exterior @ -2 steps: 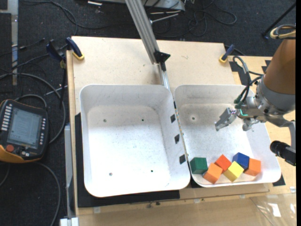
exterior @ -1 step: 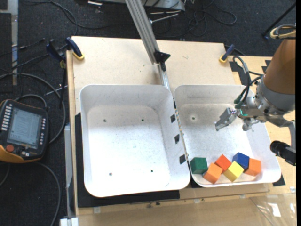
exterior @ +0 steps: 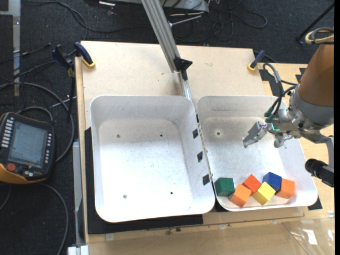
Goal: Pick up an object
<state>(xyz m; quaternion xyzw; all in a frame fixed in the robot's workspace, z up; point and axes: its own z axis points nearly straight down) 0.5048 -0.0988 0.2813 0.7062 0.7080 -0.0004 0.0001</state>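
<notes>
Blocks: small wooden cubes, green (exterior: 224, 185), two orange (exterior: 241, 195) (exterior: 252, 183), yellow (exterior: 264, 193), blue (exterior: 273, 180) and a third orange (exterior: 287, 187), crowding the near edge of the right white bin (exterior: 234, 110), likely gathered there by the bin's slope.
Axis: being cubes, offering no long axis; faces turning at mixed angles.
Gripper (exterior: 264, 133): hovering above the bin's middle, well apart from the blocks, carrying nothing.
Fingers: cannot tell whether spread or closed.
Left white bin (exterior: 106, 116): sitting beside, on the tan surface (exterior: 133, 68).
</notes>
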